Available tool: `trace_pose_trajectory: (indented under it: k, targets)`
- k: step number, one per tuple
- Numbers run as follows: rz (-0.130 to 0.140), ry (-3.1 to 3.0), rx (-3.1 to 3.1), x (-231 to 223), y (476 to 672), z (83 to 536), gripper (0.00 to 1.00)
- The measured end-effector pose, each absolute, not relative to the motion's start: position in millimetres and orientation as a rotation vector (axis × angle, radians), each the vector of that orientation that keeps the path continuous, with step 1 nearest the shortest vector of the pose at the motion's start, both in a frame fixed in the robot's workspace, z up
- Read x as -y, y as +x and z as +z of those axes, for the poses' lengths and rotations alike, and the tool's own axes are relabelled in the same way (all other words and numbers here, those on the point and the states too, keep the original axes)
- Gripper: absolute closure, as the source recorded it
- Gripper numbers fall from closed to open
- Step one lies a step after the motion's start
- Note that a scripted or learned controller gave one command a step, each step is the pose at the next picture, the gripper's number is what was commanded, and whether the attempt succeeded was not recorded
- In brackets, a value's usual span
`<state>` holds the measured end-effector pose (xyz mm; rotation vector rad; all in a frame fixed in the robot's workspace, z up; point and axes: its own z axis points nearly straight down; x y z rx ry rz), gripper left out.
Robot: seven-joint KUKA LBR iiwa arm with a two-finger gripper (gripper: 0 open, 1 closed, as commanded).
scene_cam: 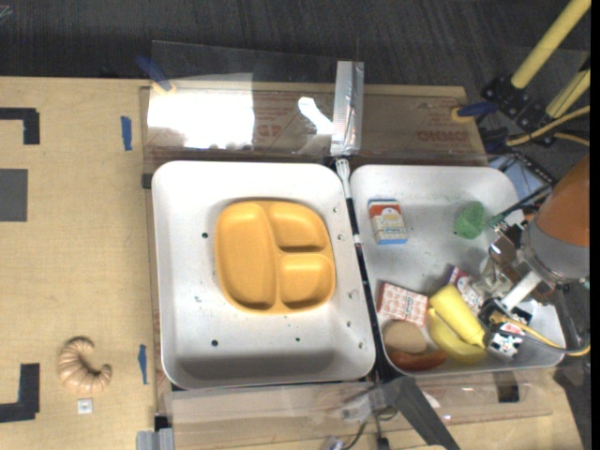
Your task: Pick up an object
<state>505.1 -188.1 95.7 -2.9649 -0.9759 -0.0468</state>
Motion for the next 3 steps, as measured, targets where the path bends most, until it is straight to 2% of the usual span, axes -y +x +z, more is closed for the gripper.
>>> trace_pose_trajectory:
  k: [1, 2, 3]
  targets:
    - [-0.053, -2.963, 0.981, 186, 507.1, 96, 0.00]
    - [-0.026, -3.109, 0.476, 139, 544.0, 90, 0.00]
    - [-0.016, -3.132, 0.316, 97, 543.1, 93, 0.00]
